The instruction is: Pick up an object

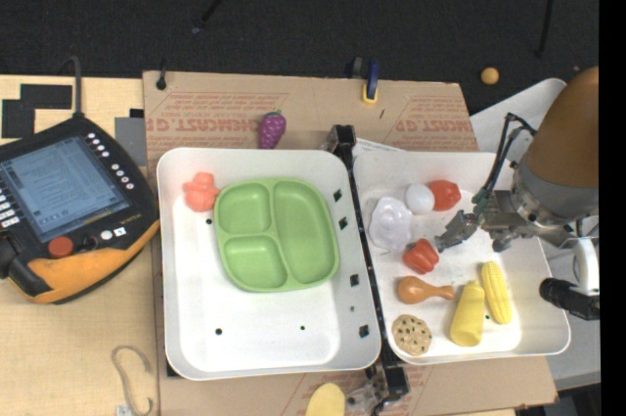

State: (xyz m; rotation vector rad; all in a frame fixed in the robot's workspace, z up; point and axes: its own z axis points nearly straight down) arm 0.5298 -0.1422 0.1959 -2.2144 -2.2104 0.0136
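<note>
The arm (562,145) is reaching in from the right, its orange band showing above the wrist, and the end effector (458,233) is hovering over the right bin (548,331), just right of and slightly above the red pepper-shaped toy (422,256). Dark fingers are pointing left toward that toy; I cannot tell whether they are apart or together, and nothing is visibly sitting between them. Candidate objects are all lying in the right bin: a clear crumpled plastic piece (392,223) at the left side, a white ball (420,198) touching a red tomato-like toy (444,195) near the top, a brown drumstick (424,289) below the pepper, a yellow squash-like piece (469,313) lying beside a corn cob (496,292), and a chocolate-chip cookie (412,335) at the lower left corner. The left bin (254,346) is holding a green three-compartment tray (276,235) with a pink toy (200,193) just beside its upper left edge. Both bins are sitting on cardboard (293,111) on the counter (78,346). A purple grape cluster (271,129) is lying on the cardboard behind the left bin. A teach pendant (64,199) is resting on the counter at far left.
</note>
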